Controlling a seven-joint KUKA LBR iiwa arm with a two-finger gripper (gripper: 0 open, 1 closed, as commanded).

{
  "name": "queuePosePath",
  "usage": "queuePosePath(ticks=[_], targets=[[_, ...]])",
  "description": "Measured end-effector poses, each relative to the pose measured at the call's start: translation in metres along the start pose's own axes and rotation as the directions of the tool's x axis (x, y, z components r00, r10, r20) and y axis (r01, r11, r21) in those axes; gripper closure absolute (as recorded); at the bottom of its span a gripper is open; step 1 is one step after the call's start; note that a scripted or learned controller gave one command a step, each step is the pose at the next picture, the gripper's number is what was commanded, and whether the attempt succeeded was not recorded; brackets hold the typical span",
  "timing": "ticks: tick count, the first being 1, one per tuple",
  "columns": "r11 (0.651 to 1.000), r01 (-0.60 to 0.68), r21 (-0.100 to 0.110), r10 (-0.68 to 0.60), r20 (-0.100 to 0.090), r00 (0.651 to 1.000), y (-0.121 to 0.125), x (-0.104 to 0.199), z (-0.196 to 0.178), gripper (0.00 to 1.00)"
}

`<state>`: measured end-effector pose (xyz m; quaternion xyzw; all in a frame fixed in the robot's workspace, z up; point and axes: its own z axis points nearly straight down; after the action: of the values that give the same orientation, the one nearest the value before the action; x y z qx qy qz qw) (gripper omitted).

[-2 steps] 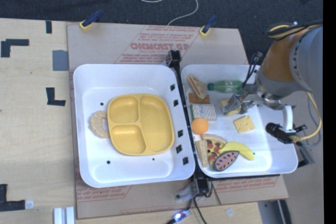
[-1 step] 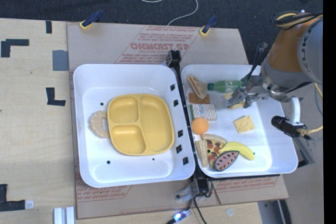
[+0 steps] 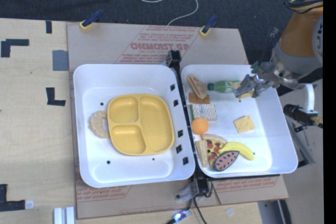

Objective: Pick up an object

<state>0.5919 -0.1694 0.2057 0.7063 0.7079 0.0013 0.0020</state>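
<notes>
Pincer (image 3: 245, 91): low over the upper right part of the right bin (image 3: 278, 128), tip just beside the cap end of a green bottle (image 3: 224, 86); whether it is open, closed or gripping cannot be told at this size.
Arm (image 3: 299, 44): reaches in from the right, orange band above the wrist, wrist angled down and leftward toward the bin's back wall.
Likely target: green bottle, lying on its side near the back of the right bin, next to a sandwich-like piece (image 3: 197, 88).
Other candidates: cheese wedge (image 3: 243, 124) apart on bare floor; orange ball (image 3: 199, 126); banana (image 3: 239, 149) touching a watermelon slice (image 3: 227, 160) at the front.
Left bin (image 3: 84, 113): holds a yellow divided plate (image 3: 140, 124) with a round cookie (image 3: 98, 124) at its left edge.
Step in hand, judged: closing in on the bottle.
Doing it well: straddle the bottle across its narrow width, not along its length; descend fully before closing, since a round body may roll; keep clear of the bin wall.
</notes>
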Motion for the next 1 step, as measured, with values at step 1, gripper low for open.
queuePosePath(ticks=[1], targets=[[1.000,0.000,0.004,0.000,-0.001,1.000,0.0006,0.0007,-0.0195,1.00]])
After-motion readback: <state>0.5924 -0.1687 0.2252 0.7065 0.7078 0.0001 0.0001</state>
